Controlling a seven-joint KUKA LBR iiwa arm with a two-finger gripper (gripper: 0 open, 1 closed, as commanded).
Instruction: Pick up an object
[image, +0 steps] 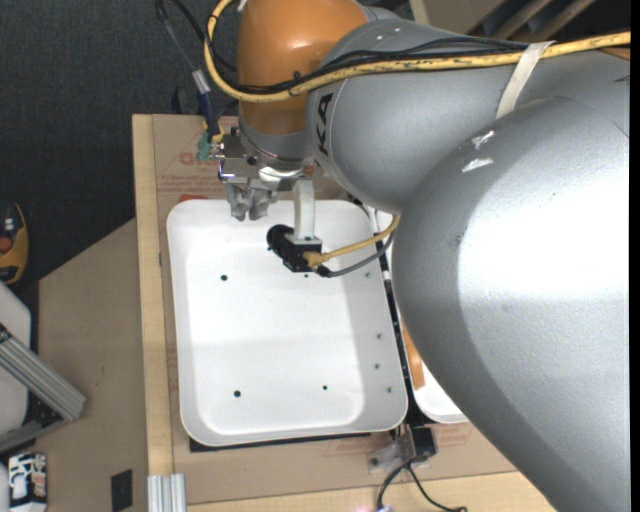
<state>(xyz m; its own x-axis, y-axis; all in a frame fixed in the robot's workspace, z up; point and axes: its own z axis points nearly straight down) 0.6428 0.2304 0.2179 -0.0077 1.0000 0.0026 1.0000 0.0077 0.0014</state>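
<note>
Since I cannot tell where the object lies, with the right bin mostly hidden under the arm, a blind descent is the likely failure. The hand hangs over the far edge of the left bin; whether it is wide or narrow I cannot tell. Dropping here, it may strike the rim or close on nothing.

Bright, even overhead light whitens the bin below the gripper, glare streaks the arm, which looms soft and unfocused.
</note>
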